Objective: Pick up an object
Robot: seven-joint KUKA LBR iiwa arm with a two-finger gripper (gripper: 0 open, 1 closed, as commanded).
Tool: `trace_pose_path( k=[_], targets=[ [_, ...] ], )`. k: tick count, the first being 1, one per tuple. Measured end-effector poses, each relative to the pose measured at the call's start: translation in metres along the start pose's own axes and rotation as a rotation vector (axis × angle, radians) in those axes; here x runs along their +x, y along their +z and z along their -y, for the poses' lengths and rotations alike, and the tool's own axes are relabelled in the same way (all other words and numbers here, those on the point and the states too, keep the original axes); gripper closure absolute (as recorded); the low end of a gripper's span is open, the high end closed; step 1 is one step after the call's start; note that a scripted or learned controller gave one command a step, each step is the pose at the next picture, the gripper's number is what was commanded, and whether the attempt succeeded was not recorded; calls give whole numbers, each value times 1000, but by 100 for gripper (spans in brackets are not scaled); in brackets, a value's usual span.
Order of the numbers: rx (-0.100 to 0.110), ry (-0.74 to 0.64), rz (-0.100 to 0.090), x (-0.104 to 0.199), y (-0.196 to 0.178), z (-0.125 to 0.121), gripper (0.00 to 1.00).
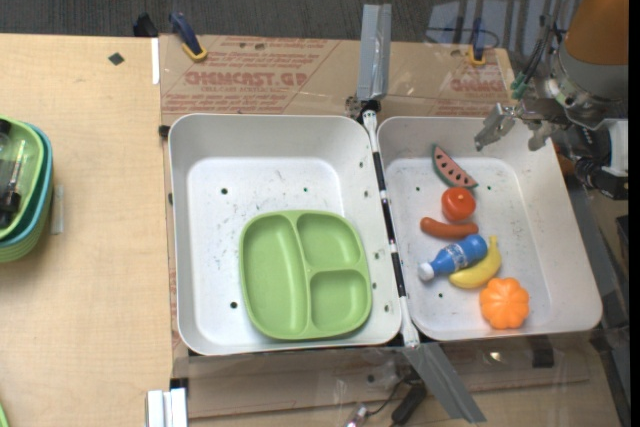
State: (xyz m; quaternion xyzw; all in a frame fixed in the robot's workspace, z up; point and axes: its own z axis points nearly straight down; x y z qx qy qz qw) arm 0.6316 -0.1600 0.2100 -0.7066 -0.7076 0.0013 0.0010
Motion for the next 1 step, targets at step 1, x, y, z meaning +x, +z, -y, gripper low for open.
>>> trace_pose_path(
  k=[1],
  targets=[
    [-1, 144, 0, 57, 116, -18, 0]
  ],
)
